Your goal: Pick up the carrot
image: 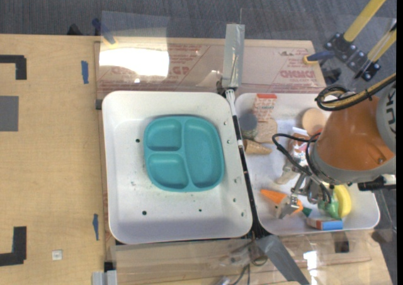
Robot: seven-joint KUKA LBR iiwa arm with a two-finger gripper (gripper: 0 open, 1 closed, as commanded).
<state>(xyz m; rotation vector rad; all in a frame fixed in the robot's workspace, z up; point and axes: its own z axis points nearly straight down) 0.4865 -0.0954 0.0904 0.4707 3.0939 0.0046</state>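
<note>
The carrot (273, 195) is a small orange piece lying near the front left of the right bin (371, 217), pointing left. My gripper (290, 204) hangs low over the carrot's right end, touching or almost touching it. The grey arm with its orange band (349, 139) reaches in from the right and covers the bin's right half. The carrot rests on the bin floor.
A yellow banana (342, 201), a green item (326, 206) and a blue-and-red box (325, 223) crowd just right of the gripper. A tan cone (257, 146), a grey lump (249, 123), a white carton (265, 107) and a peach ball (311, 119) lie farther back. A teal divided plate (184, 153) sits in the left bin (119, 170).
</note>
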